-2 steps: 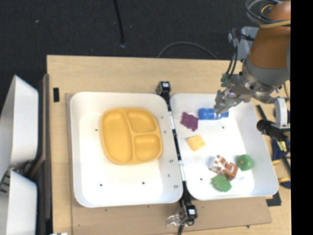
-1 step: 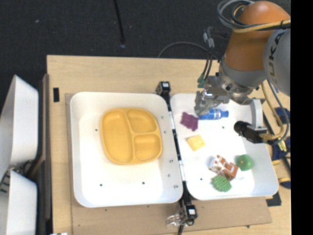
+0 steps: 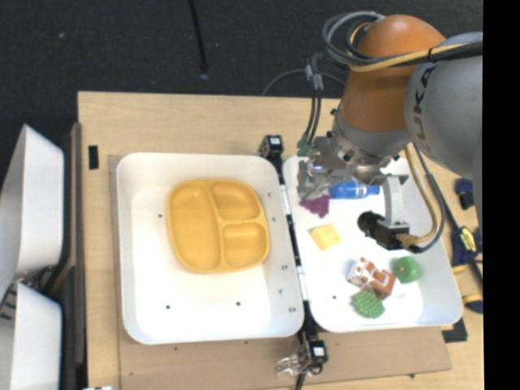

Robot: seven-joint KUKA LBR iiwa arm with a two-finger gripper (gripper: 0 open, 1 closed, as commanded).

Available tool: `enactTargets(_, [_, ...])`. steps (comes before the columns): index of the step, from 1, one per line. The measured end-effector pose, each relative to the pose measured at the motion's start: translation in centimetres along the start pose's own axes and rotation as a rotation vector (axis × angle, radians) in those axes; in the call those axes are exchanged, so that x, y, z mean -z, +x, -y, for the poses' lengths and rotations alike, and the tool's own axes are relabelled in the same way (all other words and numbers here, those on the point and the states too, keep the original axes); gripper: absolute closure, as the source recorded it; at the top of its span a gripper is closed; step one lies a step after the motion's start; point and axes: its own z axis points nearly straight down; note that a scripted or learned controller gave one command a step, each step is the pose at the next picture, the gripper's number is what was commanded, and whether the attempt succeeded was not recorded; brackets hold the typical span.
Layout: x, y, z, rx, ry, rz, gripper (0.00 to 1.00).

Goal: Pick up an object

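Objects in right bin (image 3: 431,303): six small items, one each.
Purple piece (image 3: 317,206) at 12 o'clock under gripper (image 3: 313,187); grip state unclear.

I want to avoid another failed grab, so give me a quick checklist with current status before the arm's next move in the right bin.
1. End effector over right bin: ok.
2. Purple object beneath it, partly hidden: ok.
3. Object held between fingers: cannot tell.
4. Blue object lying close beside the target: not ok, may interfere.
5. Yellow block, green ball and green textured piece apart from the target: ok.
6. Yellow divided tray sitting in left bin, out of the way: ok.
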Motion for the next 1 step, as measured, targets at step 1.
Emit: enactTargets(1, [-0.1,4.79,-0.09,0.0,-0.002,0.0,1.0])
